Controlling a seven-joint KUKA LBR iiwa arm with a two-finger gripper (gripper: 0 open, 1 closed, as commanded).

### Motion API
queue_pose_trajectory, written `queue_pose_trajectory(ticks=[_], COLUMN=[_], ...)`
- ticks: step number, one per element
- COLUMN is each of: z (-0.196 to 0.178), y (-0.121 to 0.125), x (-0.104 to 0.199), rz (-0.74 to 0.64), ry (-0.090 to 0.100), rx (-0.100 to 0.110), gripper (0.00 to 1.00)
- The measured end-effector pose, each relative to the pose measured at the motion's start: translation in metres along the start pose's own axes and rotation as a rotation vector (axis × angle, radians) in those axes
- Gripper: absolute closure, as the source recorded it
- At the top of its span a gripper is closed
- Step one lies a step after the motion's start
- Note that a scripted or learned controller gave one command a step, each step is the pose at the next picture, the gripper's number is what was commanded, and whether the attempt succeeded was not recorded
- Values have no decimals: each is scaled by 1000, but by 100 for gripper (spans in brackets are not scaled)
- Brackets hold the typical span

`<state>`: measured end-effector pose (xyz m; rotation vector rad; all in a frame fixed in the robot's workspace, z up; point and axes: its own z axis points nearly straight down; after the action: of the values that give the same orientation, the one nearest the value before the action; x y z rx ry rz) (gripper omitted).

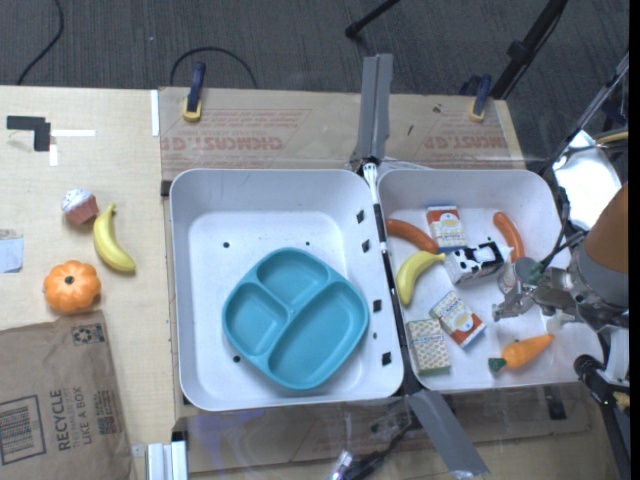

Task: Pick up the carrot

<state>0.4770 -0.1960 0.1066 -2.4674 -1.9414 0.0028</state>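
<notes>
The orange carrot (527, 350) with a green stub lies flat near the front of the right bin (545, 190), pointing right. My gripper (508, 290) hovers just behind and left of it, above the bin floor, between the carrot and a black-and-white cow-patterned carton (474, 259). It is open, with nothing between its fingers. The carrot lies apart from the gripper.
The right bin also holds a yellow banana (414, 271), two orange sausages (410, 233) (508, 233), and three small snack boxes (445, 225) (457, 318) (427, 345). The left bin (200, 268) holds a blue divided plate (295, 316). On the bench at left lie a banana, a pumpkin and a cupcake.
</notes>
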Motion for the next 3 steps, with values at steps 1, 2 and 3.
queue_pose_trajectory(ticks=[1,2,3], z=[16,14,13], y=[1,0,-2], x=[-3,61,7], rz=[-56,187,-226], ry=[0,-1,0], rx=[1,2,0], gripper=[0,0,0])
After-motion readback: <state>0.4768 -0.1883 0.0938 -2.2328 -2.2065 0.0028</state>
